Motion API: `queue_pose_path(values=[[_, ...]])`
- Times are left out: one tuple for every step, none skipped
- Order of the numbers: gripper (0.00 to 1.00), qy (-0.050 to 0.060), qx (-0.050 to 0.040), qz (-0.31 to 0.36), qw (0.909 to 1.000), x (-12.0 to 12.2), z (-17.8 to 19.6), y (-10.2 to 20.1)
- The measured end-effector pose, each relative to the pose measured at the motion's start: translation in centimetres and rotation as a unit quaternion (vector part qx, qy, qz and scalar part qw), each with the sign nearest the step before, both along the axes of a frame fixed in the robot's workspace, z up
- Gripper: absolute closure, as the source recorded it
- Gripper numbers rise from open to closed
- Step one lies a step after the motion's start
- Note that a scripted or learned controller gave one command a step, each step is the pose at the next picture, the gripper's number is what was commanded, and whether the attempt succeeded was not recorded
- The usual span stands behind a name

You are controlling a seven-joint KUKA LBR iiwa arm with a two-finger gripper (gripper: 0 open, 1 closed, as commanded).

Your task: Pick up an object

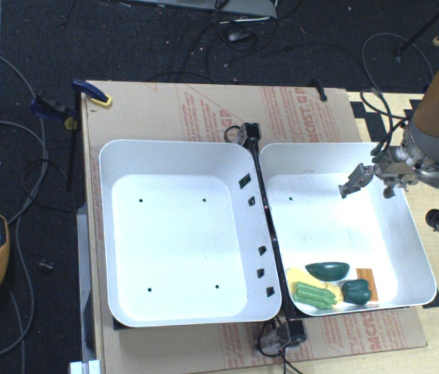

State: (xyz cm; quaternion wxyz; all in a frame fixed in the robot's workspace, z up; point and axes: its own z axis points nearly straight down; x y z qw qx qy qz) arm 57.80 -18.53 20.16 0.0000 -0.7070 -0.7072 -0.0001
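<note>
Several small objects lie in the front corner of the right bin [406, 232]: a dark green domed piece [327, 270], a light green ridged piece [314, 294], a teal block [356, 291], a yellow flat piece [307, 276] and an orange piece [367, 274]. My gripper [371, 186] hangs over the back right part of that bin, well behind the objects. It is open and nothing sits between its fingers [352, 183].
The left bin [118, 209] stands beside the right one, with a black divider strip [262, 216] between them. Both rest on a cardboard sheet [204, 111]. Cables and a blue clamp [91, 93] lie beyond the bench's back edge.
</note>
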Motion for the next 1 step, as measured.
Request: queue_pose_path(values=[[0.0,0.0,0.0001,-0.001,1.0,-6.34,1.36,0.02]])
